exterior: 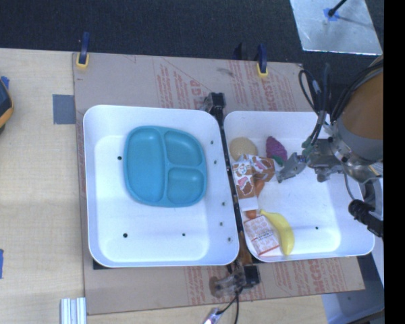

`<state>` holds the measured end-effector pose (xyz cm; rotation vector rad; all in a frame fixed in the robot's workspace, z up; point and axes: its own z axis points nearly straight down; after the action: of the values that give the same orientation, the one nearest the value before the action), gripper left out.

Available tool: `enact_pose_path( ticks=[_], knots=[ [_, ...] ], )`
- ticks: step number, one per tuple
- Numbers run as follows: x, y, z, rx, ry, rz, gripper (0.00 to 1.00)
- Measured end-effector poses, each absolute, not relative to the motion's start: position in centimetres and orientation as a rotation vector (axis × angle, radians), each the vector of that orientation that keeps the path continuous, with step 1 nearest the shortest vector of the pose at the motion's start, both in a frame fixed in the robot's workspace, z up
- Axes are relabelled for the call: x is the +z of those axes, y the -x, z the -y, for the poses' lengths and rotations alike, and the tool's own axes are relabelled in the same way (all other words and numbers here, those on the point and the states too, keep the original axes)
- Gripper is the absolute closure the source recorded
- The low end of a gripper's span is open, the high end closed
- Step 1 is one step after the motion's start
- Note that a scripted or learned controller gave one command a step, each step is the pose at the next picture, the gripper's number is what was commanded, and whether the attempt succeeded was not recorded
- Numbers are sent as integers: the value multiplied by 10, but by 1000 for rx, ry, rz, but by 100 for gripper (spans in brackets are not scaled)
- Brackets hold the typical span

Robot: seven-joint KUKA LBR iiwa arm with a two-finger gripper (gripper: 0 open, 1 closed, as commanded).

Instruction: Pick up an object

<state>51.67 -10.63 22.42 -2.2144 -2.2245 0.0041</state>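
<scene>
Grey arm (354, 144), orange band, black cables, metal end effector (291, 167).

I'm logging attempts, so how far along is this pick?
Done: the pincer is over the right bin, near the purple item. In hand: nothing visibly gripped. Left: grasping and lifting; the banana, the brown packet and the purple item all lie in the bin.

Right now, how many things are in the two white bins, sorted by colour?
Blue: 1, the divided plate in the left bin.
Yellow: 1, the banana.
Purple: 1, a small purple item.
Tan: 1, a round item.
Red and white: 2, the snack packets.
Total: 6.
</scene>
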Motion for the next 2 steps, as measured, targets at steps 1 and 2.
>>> enact_pose_path(
  ticks=[1, 2],
  knots=[
    [103, -476, 123, 4, 2215, 2225, 0],
    [112, -475, 123, 7, 2211, 2228, 100]
  ],
)
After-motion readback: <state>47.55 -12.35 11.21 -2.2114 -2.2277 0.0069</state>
